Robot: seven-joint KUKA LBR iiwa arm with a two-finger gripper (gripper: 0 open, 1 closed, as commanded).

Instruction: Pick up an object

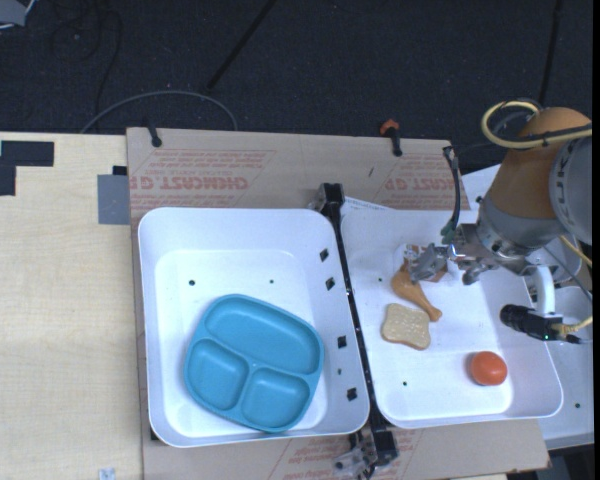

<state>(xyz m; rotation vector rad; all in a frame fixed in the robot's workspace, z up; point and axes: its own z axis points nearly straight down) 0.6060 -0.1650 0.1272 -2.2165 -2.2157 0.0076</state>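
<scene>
My gripper [427, 264] sits low in the right bin [540, 408], at the upper end of the drumstick [416, 293], and from this slant I cannot tell how my jaws stand or whether anything lies between them. The drumstick looks to be touching or just beside my tip, so I judge the pick to be at the reach-and-close stage: nothing is lifted, since the piece lies flat on the bin floor. What is left, as I read it, is a sure grip and the lift. The drumstick's long axis runs on a diagonal, from its upper-left end under my tip down to the right, where its narrow end points toward the toast [407, 326] just below it. The toast lies flat, nearly touching that lower end. Further out, the tomato [488, 368] rests well apart near the bin's lower right corner. Beyond the divider, the left bin [170, 243] holds a blue tray [253, 361] lying flat
</scene>
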